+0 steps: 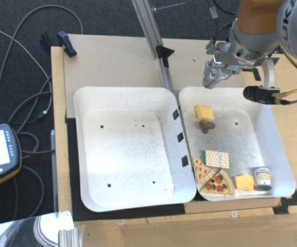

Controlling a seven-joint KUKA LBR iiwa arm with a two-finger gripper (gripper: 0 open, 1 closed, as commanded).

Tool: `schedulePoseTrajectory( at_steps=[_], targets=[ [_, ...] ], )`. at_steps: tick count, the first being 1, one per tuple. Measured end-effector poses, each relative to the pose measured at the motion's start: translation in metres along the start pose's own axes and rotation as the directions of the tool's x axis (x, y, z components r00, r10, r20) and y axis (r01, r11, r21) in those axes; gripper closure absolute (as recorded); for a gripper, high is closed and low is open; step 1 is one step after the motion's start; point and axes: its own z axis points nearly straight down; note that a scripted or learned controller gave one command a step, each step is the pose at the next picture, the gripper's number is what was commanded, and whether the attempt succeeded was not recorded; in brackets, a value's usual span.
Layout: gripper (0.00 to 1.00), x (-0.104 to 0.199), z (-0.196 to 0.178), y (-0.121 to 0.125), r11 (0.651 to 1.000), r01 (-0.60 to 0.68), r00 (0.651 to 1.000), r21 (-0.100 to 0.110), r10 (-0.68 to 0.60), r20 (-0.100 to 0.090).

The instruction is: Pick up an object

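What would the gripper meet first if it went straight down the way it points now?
Probably the far rim of the right bin: the gripper hangs over that edge, short of the yellow block with a brown base. Height is hard to judge from this slant, so it might land on the bench just behind.

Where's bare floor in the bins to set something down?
The left bin has a wide bare floor. In the right bin, a bare patch lies right of the yellow mushroom-like toy. Its near edge is crowded: patterned block, pizza slices, cheese wedge, small can.
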Motion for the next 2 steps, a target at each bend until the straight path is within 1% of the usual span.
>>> schedulePoseTrajectory(
  at_steps=[1,2],
  targets=[
    [1.00,0.057,0.009,-0.006,1.000,0.001,1.000,0.001,-0.001,0.000],
    [1.00,0.102,0.026,-0.014,1.000,-0.001,1.000,0.002,0.000,0.001]
  ],
)
